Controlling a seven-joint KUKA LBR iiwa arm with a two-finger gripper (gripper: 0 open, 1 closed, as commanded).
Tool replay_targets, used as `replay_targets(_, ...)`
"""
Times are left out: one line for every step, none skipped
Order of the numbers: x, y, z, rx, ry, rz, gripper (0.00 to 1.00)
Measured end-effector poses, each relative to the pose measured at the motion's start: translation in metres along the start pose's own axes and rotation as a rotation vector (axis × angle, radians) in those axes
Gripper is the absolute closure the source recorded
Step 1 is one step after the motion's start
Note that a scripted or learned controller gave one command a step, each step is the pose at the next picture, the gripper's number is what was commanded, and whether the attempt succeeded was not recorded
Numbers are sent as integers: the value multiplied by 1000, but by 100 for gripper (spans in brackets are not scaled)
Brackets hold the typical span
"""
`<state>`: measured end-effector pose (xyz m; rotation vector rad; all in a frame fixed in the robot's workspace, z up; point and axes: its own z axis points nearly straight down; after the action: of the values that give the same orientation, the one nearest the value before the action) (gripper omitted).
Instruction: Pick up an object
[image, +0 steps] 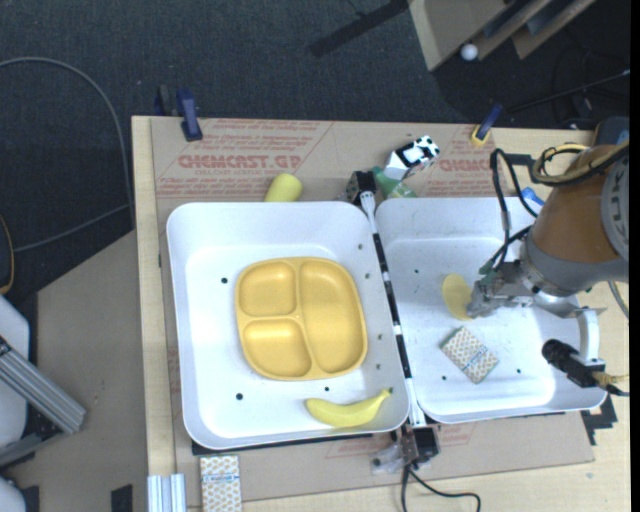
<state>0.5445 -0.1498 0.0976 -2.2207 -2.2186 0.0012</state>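
From the camera view I see the gripper (487, 297) low in the right bin (430, 225), at its middle. I cannot tell its state. A yellow piece (456, 294) lies just left of it, touching or nearly so. A patterned packet (469, 354) rests nearer, apart from it. In the left bin (200, 300) a yellow plate (300, 318) sits at centre, with a banana (347, 408) at the near edge. On the table (150, 200), a yellow cylinder (284, 187) lies just beyond the left bin.
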Motion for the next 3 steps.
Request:
replay_targets(22,-7,-67,-3,-1,-2,100)
replay_targets(22,-7,-66,-3,-1,-1,0)
replay_targets(25,5,1,1,0,-1,0)
